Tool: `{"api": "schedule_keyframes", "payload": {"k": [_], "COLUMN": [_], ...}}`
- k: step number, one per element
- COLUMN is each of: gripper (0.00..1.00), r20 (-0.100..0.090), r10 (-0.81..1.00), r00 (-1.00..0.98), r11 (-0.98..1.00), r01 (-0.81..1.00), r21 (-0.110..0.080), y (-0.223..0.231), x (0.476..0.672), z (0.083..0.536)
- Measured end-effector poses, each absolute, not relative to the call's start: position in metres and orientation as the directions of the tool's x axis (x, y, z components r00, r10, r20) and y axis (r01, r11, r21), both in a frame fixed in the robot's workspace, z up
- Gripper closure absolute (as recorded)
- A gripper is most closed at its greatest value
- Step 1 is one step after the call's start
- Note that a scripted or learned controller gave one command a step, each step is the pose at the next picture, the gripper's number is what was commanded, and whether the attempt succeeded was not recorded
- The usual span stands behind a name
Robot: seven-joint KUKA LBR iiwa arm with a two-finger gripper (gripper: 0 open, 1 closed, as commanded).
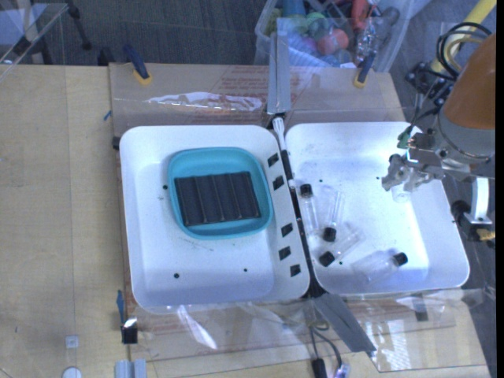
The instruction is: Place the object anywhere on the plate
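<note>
Desk [55,211]: pale wood surface under both bins, with clear plastic sheeting along the far and near edges.
Left bin [150,274]: shallow white tray on the left half of the view.
Plate [177,211]: teal, rounded-square, lying flat in the middle of the left bin; a dark ribbed insert [216,198] sits on it.
Divider [282,203]: the seam where the two bins meet, with a row of small black tabs along it.
Right bin [441,266]: shallow white tray just beside the left one.
Vials [335,235]: several clear plastic tubes with black caps, scattered on the floor of the right bin in its near-left part, lying on their sides, some touching or crossing; one capped tube [386,261] lies a little further right. None is on the plate.
Storage tub [339,14]: clear container of coloured items beyond the bins, at the top of the view.
Gripper [405,176]: over the far-right part of the right bin, well apart from the vials; whether the jaws stand wide or narrow, I cannot tell.
Arm [472,93]: grey with an orange band, entering from the right edge.
</note>
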State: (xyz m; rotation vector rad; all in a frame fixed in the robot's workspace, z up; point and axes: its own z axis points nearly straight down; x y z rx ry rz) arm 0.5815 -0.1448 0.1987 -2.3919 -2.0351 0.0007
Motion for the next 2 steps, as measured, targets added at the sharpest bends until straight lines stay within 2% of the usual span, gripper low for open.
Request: {"api": "schedule_keyframes", "payload": {"k": [1, 2], "gripper": [0.0, 0.0], "r20": [0.0, -0.001], "r10": [0.987, 0.981], "r00": [0.16, 0.193], "r11": [-0.16, -0.193], "r01": [0.987, 0.981], "r21": [-0.001, 0.001], "y": [-0.145, -0.165], "x": [0.582, 0.666], "z": [0.199, 0.251]}}
